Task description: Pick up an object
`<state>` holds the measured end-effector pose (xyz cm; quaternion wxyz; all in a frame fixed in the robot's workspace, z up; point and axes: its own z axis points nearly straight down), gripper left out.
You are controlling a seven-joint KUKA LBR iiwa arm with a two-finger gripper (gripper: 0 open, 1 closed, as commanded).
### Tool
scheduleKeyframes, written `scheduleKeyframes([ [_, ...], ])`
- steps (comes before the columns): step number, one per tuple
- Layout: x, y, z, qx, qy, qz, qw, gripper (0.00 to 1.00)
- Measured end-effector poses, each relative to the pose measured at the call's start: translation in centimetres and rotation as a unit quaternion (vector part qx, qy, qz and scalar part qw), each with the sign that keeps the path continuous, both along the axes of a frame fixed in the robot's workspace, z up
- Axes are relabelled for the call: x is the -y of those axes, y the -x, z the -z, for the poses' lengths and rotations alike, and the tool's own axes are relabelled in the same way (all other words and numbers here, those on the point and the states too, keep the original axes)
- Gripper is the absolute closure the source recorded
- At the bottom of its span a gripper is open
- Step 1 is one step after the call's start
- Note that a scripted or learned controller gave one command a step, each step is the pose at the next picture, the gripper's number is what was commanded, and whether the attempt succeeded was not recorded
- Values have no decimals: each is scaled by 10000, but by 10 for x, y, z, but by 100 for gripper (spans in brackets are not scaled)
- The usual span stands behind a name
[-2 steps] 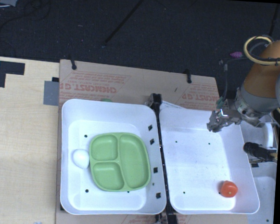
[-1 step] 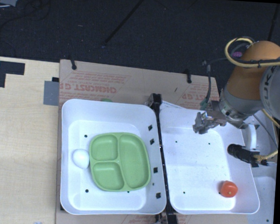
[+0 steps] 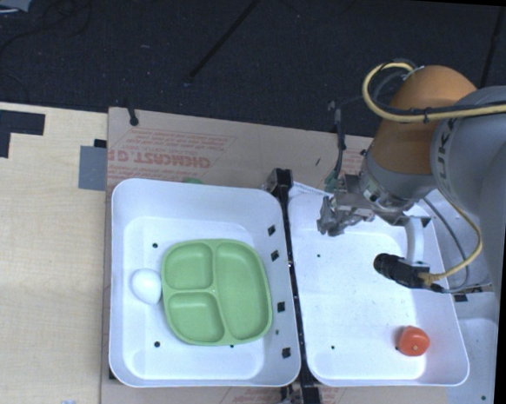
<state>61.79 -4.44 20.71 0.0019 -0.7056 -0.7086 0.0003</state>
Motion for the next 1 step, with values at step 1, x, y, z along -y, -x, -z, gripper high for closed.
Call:
scheduleKeyframes([
  [1,-56,-1,-13,8,-1,-3,10000,100],
])
